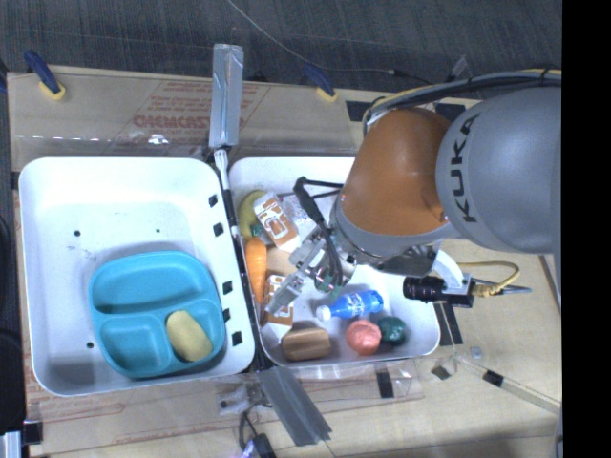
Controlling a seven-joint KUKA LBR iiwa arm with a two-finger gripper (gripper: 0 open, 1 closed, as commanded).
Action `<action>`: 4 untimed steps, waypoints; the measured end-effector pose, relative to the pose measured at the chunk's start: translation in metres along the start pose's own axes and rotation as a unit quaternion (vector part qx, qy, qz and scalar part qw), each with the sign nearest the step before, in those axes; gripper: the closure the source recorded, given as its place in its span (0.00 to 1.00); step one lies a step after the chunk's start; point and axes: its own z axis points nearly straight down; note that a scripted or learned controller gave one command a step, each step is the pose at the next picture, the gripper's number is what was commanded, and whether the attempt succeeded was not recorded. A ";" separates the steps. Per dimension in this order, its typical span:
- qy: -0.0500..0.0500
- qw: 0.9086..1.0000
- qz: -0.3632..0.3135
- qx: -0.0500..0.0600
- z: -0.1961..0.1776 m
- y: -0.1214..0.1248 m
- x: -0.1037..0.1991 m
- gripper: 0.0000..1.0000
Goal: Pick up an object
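Two white bins: the left bin and the right bin, touching along one wall. Left of that wall lie one blue divided tray and one yellow potato-like piece. Right of it: one carrot, one banana, two snack packets, one small water bottle, one brown bread-like block, one pink ball and one dark green ball.

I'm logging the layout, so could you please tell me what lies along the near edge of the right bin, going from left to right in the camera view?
Brown bread-like block → pink ball → dark green item. The water bottle lies just behind them, so I leave it out of the order.
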 end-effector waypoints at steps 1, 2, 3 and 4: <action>0.000 1.000 -0.003 0.000 -0.010 0.001 -0.002 1.00; 0.000 1.000 -0.003 0.000 -0.010 0.001 -0.002 0.00; -0.004 0.988 0.155 -0.003 0.011 0.043 -0.036 0.00; -0.005 1.000 -0.009 -0.003 0.010 0.027 -0.073 0.00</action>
